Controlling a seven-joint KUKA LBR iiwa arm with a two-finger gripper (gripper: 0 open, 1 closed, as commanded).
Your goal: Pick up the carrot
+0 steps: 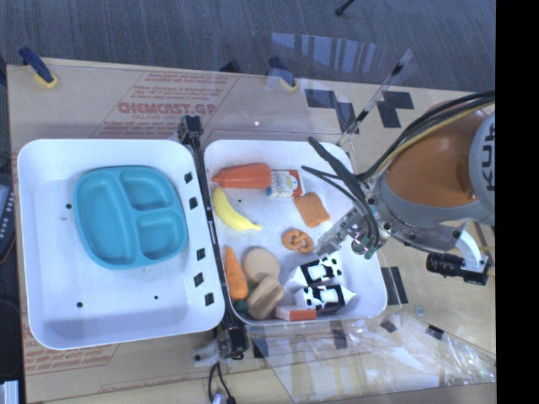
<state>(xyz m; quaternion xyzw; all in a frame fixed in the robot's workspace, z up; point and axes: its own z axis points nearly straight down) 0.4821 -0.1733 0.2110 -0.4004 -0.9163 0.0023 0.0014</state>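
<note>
Camera view: two white bins sit side by side on the table (101, 99). Left bin (42, 310) holds a blue sectioned plate (130, 215), lying flat twd the bin's upper middle.

Right bin (370, 297) holds the food items. Carrot (236, 273) lies at the bin's left wall, lower part, orange body running roughly up-down w/ the green end at the bottom, near the front-left corner. It touches or nearly touches a tan bread-like piece (262, 264) on its right; a 2nd tan piece (264, 295) sits just below that. Banana (233, 211) lies above the carrot, apart from it. An orange-red elongated item (242, 175) sits along the top, w/ a small carton (286, 183) just beside its right end. An orange wedge (312, 209) and a small pretzel-like piece (296, 241) sit mid-bin. Black-and-white patterned block (322, 282) sits at lower right, w/ a red-white flat piece (295, 313) at the front wall.

Arm comes in from the right, orange band over the bin's right edge. Pincer (337, 234) hangs over the bin's right-middle, just above the patterned block and right of the pretzel piece, well apart from the carrot. Fingers look slightly spread w/ nothing between them.
</note>
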